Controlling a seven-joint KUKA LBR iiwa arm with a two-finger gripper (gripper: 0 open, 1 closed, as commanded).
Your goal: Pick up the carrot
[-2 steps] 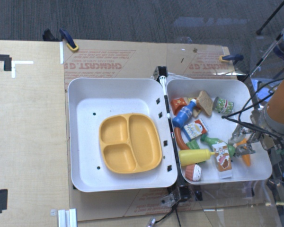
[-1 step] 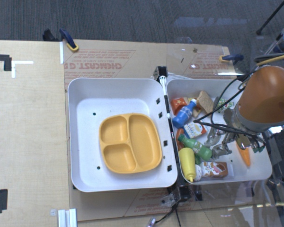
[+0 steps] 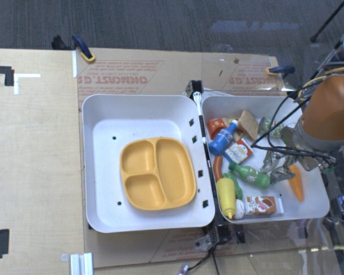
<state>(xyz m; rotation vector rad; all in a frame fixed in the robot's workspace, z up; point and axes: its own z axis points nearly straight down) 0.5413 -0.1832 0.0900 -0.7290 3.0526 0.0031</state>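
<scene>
The carrot (image 3: 296,184) is a small orange piece lying near the right wall of the right bin (image 3: 309,209), pointing toward the front. My gripper (image 3: 278,168) hangs low in that bin just left of the carrot's upper end, under the orange band of the arm (image 3: 327,110). The carrot lies beside the gripper, and I see nothing held in it. A green bottle (image 3: 251,175) lies directly left of the gripper.
The right bin also holds a blue bottle (image 3: 222,137), a yellow bottle (image 3: 226,195), a red sausage (image 3: 218,166), a bread slice (image 3: 248,123) and a flat box (image 3: 259,205). A yellow divided plate (image 3: 158,172) sits in the left bin (image 3: 97,153).
</scene>
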